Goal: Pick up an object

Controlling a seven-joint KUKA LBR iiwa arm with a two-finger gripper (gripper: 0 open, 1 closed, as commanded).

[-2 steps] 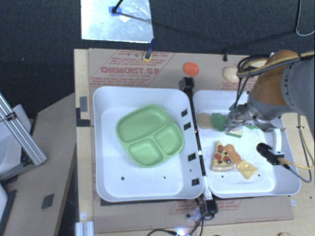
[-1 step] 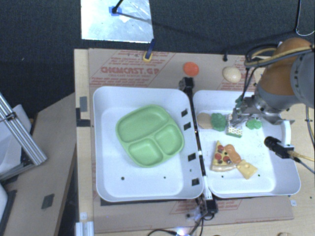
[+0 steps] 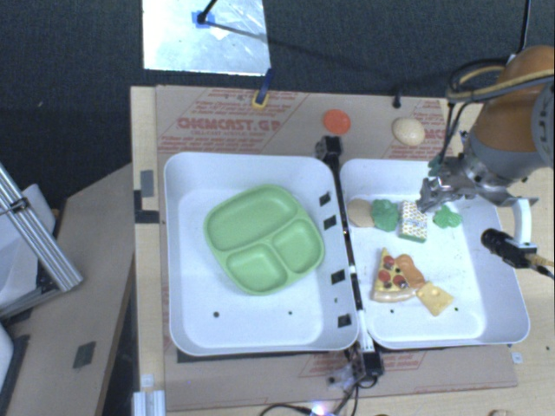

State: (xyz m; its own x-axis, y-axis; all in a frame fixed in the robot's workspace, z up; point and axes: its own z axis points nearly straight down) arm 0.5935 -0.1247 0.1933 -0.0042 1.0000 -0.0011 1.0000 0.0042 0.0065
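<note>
Right bin (image 3: 499,319) | gripper (image 3: 431,199) just above patterned block (image 3: 414,221) | finger state unclear

Green three-compartment plate (image 3: 263,239), lying in left white bin (image 3: 186,319), centre of frame. Orange disc (image 3: 336,121) and cream egg-shaped item (image 3: 408,130) on the board, upper right. Silver sheet (image 3: 205,24), upper left. Aluminium rail (image 3: 33,239), left edge.

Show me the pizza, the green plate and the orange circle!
pizza (image 3: 395,277): camera view, on the topping in the middle of the slice.
green plate (image 3: 260,237): camera view, on the ridge where its compartments meet.
orange circle (image 3: 336,122): camera view, on its centre.
</note>
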